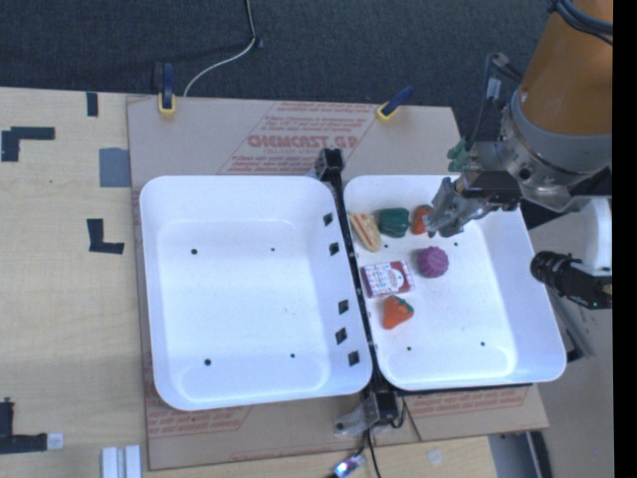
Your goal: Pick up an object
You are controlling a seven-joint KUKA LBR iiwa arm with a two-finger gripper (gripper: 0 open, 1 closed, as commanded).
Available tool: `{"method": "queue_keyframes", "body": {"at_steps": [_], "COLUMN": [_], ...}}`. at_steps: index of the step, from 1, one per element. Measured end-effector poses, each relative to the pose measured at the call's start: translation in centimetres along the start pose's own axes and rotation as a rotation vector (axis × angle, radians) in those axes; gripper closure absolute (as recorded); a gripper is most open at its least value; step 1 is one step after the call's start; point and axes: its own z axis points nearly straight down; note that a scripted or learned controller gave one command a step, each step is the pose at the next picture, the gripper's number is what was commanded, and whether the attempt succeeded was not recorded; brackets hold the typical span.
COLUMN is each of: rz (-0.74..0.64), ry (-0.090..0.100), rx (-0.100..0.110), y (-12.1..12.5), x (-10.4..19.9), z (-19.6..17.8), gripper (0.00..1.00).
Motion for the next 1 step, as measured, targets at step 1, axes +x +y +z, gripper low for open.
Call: {"method": "queue_keyframes", "body": {"at_steps": [1], "rz": [-0.008], "ry": [0.001], "rx": [0.005], "y": [1.13], "x": [4.07], "z": [-1.32], "gripper": [1.00]}}
